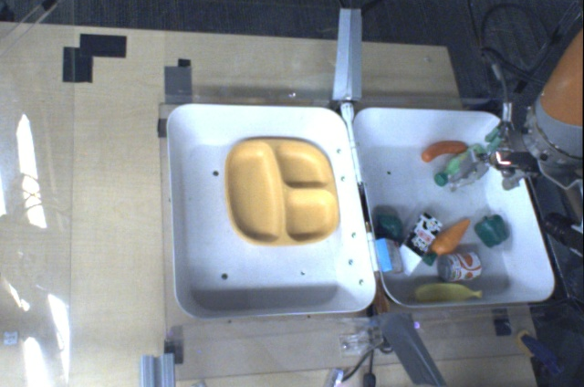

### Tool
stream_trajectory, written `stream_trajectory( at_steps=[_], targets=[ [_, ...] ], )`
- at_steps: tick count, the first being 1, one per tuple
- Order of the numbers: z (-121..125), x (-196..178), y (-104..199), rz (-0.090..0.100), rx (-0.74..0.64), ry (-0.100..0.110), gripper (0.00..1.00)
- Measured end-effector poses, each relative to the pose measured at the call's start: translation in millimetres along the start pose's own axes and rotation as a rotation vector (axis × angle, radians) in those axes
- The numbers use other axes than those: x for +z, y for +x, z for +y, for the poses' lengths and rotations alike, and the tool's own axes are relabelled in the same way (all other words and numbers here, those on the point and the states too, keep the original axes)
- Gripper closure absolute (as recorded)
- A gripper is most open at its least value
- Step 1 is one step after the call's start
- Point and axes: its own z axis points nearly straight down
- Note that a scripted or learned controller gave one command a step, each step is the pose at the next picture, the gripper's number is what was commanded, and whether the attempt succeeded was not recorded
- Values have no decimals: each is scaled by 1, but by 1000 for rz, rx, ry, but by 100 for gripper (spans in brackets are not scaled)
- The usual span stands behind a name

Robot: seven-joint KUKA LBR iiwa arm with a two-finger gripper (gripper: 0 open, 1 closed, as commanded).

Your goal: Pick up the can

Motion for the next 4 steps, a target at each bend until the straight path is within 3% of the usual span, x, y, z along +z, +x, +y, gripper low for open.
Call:
stream_trajectory(
  at_steps=[1, 2, 3, 4],
  targets=[
    [12, 54, 72, 1, 30, 2, 0],
    [21, 55, 41, 0, 54, -3, 0],
    [-16, 143, 35, 0, 141, -2, 0],
    [-14, 132, 35, 0, 139, -8, 100]
  ],
)
